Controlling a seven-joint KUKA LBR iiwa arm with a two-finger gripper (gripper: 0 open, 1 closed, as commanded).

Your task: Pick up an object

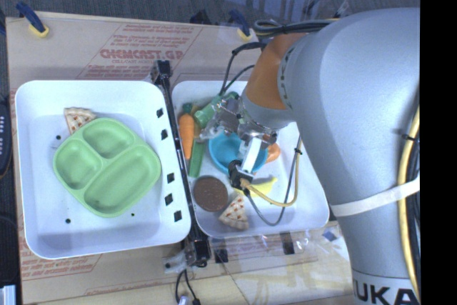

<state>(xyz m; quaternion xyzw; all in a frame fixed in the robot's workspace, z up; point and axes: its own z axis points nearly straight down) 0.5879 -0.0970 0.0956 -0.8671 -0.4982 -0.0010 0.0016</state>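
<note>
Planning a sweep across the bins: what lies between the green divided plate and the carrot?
In the camera view, the two bins' adjoining white walls, with black clips along them, lie between the green divided plate and the carrot.

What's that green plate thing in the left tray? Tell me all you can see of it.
The green divided plate looks like smooth pale-green plastic, rounded, with three compartments: two smaller ones at the far side, one larger in front. It lies flat, right way up, in the left bin. A pizza slice toy sits at its far left edge, seemingly touching it.
</note>
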